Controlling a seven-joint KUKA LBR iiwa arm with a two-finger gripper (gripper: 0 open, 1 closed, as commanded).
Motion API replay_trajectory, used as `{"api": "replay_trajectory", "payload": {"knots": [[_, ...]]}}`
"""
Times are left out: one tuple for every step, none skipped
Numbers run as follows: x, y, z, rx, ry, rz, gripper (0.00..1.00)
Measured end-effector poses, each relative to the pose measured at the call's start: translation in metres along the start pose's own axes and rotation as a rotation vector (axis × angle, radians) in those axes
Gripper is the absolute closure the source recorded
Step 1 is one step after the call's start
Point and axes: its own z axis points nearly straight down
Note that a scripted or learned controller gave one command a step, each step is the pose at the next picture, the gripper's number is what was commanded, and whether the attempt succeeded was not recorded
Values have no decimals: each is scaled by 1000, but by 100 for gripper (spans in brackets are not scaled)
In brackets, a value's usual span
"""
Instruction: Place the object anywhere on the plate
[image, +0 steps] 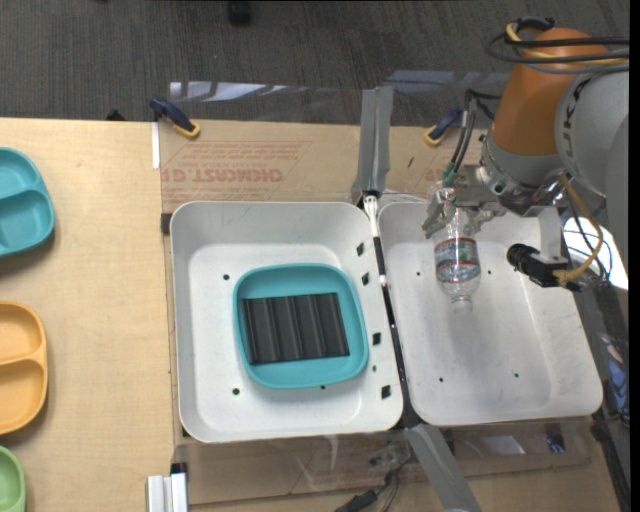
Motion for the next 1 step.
{"api": "replay_trajectory", "payload": {"knots": [[0, 0, 0, 0, 0, 0, 0]]}}
